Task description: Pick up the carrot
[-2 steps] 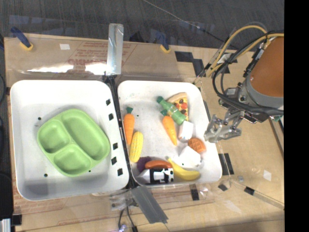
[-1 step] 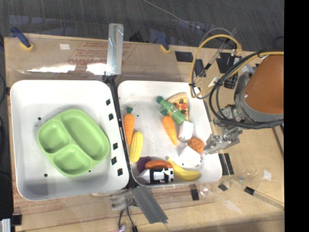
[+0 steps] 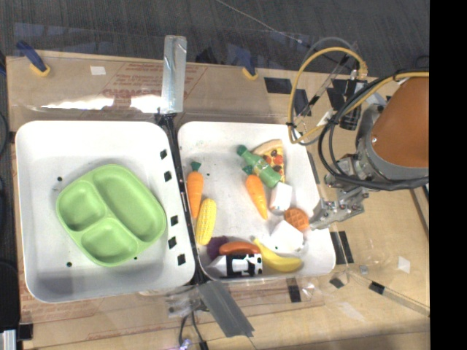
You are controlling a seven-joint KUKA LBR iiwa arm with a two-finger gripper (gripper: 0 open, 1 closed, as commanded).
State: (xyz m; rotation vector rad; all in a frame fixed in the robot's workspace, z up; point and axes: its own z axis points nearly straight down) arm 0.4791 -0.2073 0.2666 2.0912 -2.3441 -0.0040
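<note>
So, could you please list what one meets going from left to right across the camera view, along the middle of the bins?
Green divided plate → carrot by the right bin's left wall → second carrot → white block → gripper at the right bin's right rim.

Dark grey carpet floor beyond pale wooden bench

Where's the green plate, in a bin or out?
In: the green plate lies flat inside the left bin, compartments up.
</note>
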